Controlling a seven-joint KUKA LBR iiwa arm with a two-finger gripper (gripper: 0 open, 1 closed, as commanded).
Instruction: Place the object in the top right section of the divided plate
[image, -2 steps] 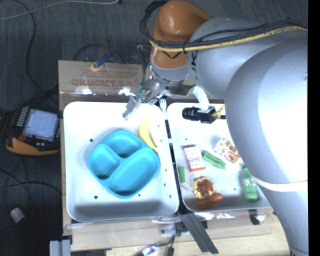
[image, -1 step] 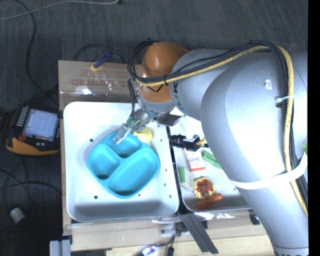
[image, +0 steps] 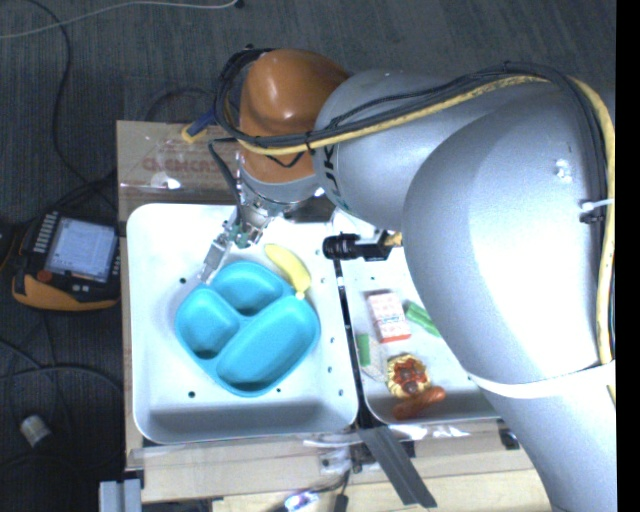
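Claw hangs over left bin's far edge, just beyond plate; can't tell its opening or load. Banana lies against plate's far-right rim. Placement looks unfinished; next likely regrasp banana.

Nothing here reads clearly. The brown cardboard sheet at eleven o'clock carries faint reddish lettering, too washed out to make out. The small red-and-white box in the right bin shows printing, but it is too small to read.
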